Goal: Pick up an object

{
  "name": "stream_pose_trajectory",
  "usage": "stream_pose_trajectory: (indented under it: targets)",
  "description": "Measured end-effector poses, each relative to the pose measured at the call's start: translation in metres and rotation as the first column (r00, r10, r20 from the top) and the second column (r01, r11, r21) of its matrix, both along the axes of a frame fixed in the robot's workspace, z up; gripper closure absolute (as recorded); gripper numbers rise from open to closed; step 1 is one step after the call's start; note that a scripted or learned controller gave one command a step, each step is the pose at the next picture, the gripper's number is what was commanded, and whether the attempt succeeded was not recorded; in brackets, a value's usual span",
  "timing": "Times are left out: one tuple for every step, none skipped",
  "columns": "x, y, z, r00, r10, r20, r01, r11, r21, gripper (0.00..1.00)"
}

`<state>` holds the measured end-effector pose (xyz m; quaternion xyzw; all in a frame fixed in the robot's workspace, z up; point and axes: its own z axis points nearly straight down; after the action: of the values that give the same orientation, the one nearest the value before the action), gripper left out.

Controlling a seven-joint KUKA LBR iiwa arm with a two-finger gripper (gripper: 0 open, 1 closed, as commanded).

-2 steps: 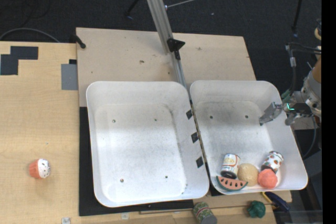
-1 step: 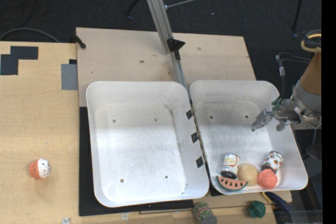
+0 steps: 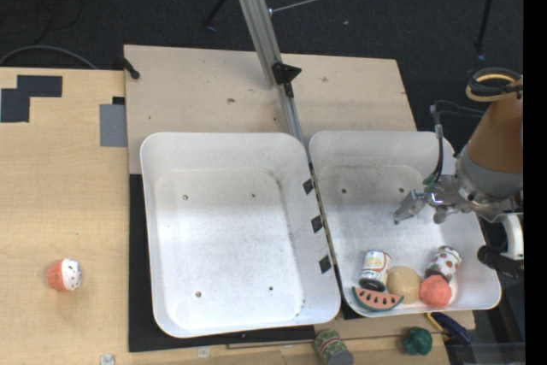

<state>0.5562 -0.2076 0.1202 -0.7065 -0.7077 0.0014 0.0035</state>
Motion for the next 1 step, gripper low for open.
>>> stream_pose_trajectory:
  targets:
    - [0.0006,0.0006,-0.0288,1.0,-0.001,0.006,0.001,1.0,-0.003,0.0]
